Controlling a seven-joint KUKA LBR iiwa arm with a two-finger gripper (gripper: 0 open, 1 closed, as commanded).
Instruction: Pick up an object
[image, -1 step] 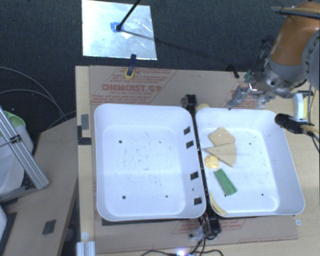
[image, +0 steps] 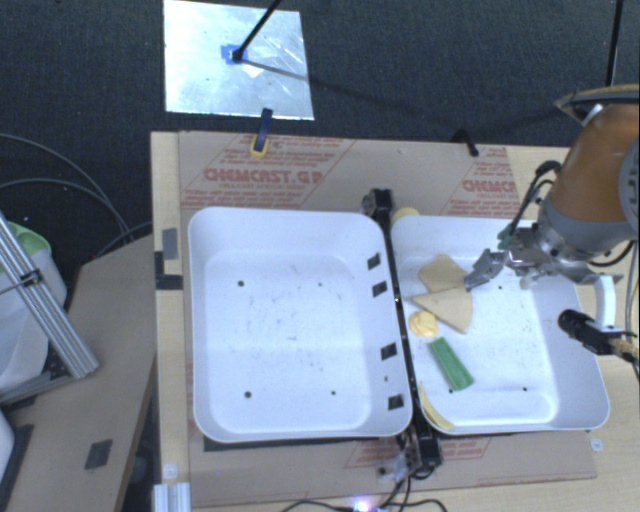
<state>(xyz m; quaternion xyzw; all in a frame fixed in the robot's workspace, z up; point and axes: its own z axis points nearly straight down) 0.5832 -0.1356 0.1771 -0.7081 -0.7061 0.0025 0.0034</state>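
1. Right bin (image: 575, 400) holds a green flat stick-like block (image: 451, 363), two tan wedge-shaped flat pieces (image: 446, 291), and a small yellow rounded lump (image: 423, 324).
2. A pale yellow curved piece (image: 430, 408) lies at that bin's near-left corner.
3. Gripper (image: 484, 270) hovers over the right bin, just right of the upper tan wedge; contact unclear.
4. Whether the gripper is wide, narrow or gripping: cannot tell.
5. Green block lies below-left of the gripper, apart from it.
6. Bins are smooth white plastic, shallow, with rounded corners; left bin (image: 215, 240) sits beside the right one.
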